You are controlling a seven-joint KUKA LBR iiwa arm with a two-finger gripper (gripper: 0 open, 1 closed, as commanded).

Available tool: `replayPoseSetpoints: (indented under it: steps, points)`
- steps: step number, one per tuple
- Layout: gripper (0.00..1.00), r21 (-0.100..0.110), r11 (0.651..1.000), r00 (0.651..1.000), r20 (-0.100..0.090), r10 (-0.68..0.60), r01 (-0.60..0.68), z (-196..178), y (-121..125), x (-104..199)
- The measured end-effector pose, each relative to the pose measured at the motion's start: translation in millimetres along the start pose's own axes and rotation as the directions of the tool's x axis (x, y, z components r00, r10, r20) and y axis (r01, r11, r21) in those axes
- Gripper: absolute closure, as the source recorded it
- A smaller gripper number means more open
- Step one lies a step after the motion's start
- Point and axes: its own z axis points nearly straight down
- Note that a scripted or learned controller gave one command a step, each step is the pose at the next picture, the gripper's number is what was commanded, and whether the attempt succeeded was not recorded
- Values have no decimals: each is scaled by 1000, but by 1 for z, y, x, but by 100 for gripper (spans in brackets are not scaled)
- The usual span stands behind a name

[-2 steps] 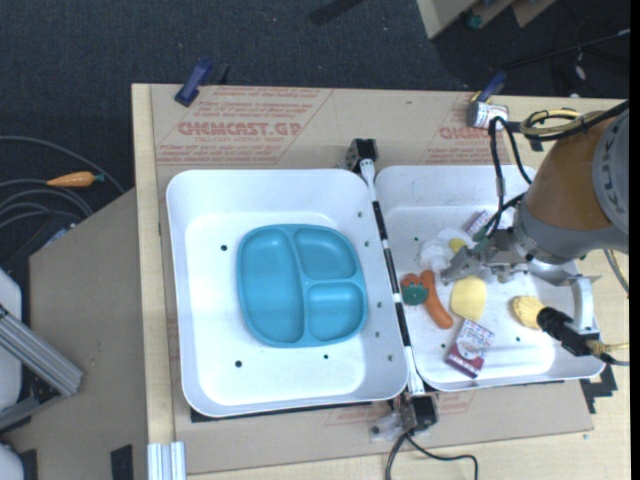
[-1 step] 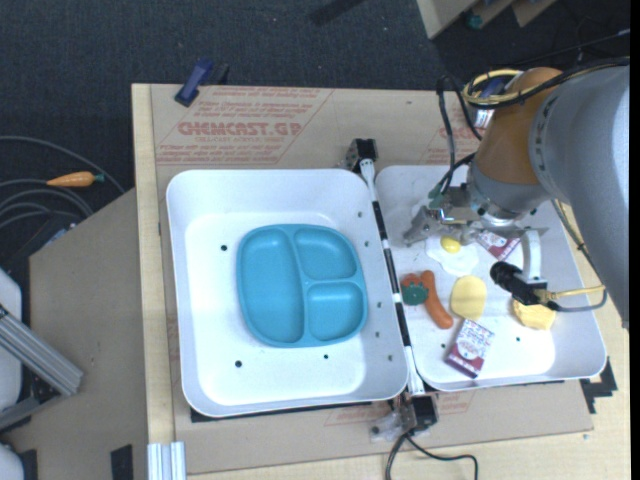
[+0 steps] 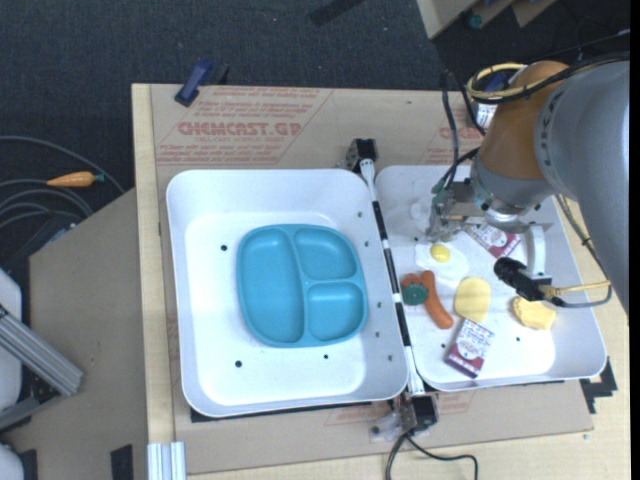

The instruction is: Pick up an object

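Observation:
The right bin (image 3: 570, 353) holds several small things. A toy fried egg (image 3: 438, 255) lies near its left wall, with an orange carrot-like piece (image 3: 437, 306) and a small red and green piece (image 3: 413, 293) below it. A yellow rounded piece (image 3: 472, 297) sits mid-bin, another yellow piece (image 3: 536, 314) lies to its right, and a maroon packet (image 3: 469, 347) lies near the front. A red and white packet (image 3: 494, 239) lies partly under the wrist. My gripper (image 3: 443, 218) hangs low over the bin's back left part, just above the egg. I see nothing held in it.
The left bin (image 3: 200, 208) holds a blue divided plate (image 3: 300, 284). A black clip (image 3: 362, 152) sits at the back between the bins. The grey arm (image 3: 585, 128) covers the right bin's back right corner. An orange piece (image 3: 70, 179) lies on the floor at left.

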Motion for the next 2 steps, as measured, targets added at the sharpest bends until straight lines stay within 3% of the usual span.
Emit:
replayPoseSetpoints:
  steps: [1, 2]
  points:
    - [0, 1, 1000, 1000, 0, 0, 0, 0, 0, 0]
    - [0, 4, 1000, 1000, -3, 1, -1, 12, 32, -7]
